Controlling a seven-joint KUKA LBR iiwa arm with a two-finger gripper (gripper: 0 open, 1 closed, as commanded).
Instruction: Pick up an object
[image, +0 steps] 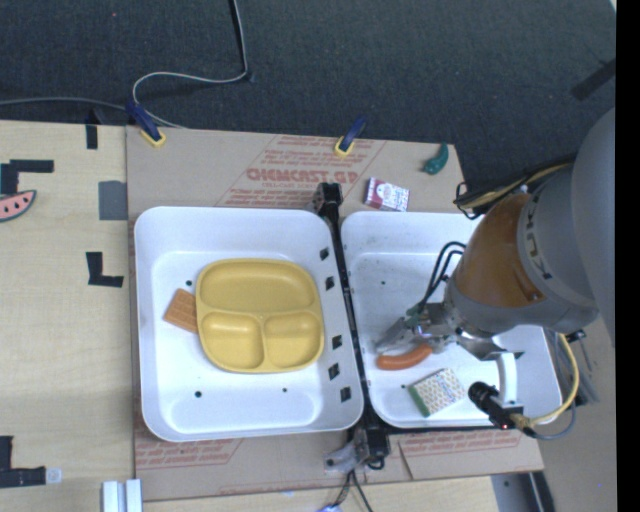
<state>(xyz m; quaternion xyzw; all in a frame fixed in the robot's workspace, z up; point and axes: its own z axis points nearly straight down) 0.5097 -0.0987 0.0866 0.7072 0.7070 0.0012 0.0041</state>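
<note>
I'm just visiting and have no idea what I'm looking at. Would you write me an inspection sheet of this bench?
Surface: two white bins, left bin and right bin, on cardboard.
Job's things: orange sausage and green packet in right bin; yellow tray over a brown piece in left bin.
Clutter: small red packet and teal clip behind the bins.
Grippers: gripper low over the sausage.
Cables: white cable at the back.
Surroundings: dark floor.
</note>
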